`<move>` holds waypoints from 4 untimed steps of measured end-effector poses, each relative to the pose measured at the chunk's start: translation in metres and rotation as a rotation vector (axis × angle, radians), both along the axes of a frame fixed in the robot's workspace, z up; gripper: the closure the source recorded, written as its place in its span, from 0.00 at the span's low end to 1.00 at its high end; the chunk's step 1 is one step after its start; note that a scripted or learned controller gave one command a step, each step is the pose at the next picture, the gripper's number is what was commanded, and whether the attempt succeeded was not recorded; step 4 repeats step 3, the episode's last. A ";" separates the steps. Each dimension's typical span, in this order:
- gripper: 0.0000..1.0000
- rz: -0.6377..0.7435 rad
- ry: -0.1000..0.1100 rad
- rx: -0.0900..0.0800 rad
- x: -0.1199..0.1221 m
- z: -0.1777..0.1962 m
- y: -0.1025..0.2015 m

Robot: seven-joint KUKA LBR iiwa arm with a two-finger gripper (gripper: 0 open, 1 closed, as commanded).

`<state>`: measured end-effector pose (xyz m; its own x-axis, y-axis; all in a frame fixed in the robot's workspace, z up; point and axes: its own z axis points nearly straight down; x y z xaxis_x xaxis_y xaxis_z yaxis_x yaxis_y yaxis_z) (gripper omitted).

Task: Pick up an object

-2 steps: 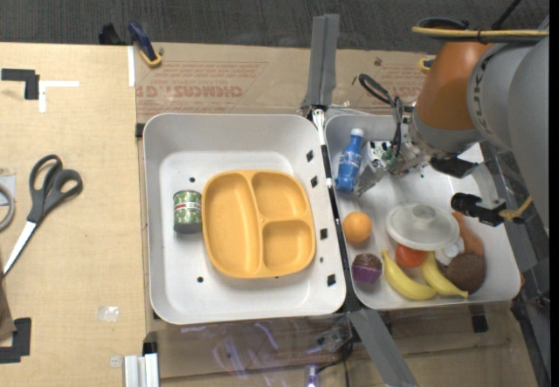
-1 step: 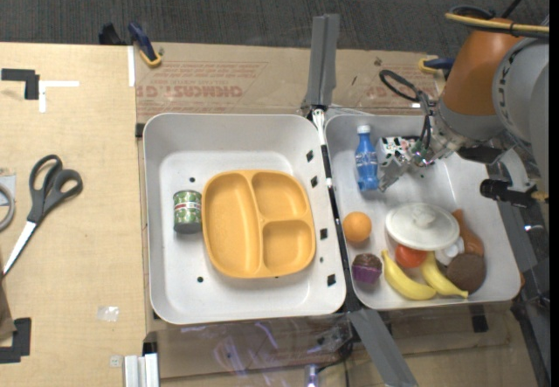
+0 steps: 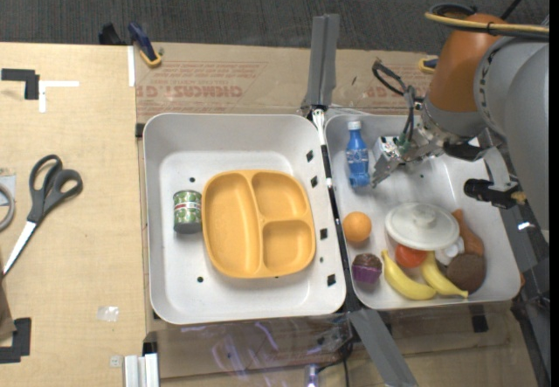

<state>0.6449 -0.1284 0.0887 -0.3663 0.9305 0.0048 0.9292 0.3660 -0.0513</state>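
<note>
A: What sits along the lower edge of the frame?

B: In the lower right, the right bin [image 3: 489,293] holds a purple round thing [image 3: 366,269], two bananas [image 3: 417,279] and a brown round fruit [image 3: 465,271], packed close together. Just above them is a white lidded bowl [image 3: 423,227], with an orange [image 3: 356,227] to its left.

A: And the other bin?

B: The left bin [image 3: 166,289] fills the middle of the frame. A yellow divided plate [image 3: 258,223] lies in it, and a small green can [image 3: 187,210] stands just beside the plate's left rim.

A: Where is the arm?

B: The arm [image 3: 489,71] comes in at the upper right, its orange band above the wrist. The pincer [image 3: 384,169] hangs low in the upper part of the right bin, just right of a blue bottle [image 3: 357,155] that stands upright near the divider. I cannot tell how its fingers are set, and nothing is visibly gripped.

A: Anything on the desk [image 3: 70,289] itself?

B: Scissors [image 3: 39,202] lie at the left edge, well apart from the bins. Further up, brown cardboard [image 3: 218,84] lies behind the bins.
</note>
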 end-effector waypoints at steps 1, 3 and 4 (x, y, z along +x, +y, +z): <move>0.00 0.205 0.011 0.048 0.003 -0.001 -0.052; 0.00 0.226 -0.050 0.017 0.014 0.079 -0.075; 0.00 0.226 -0.050 0.017 0.014 0.079 -0.075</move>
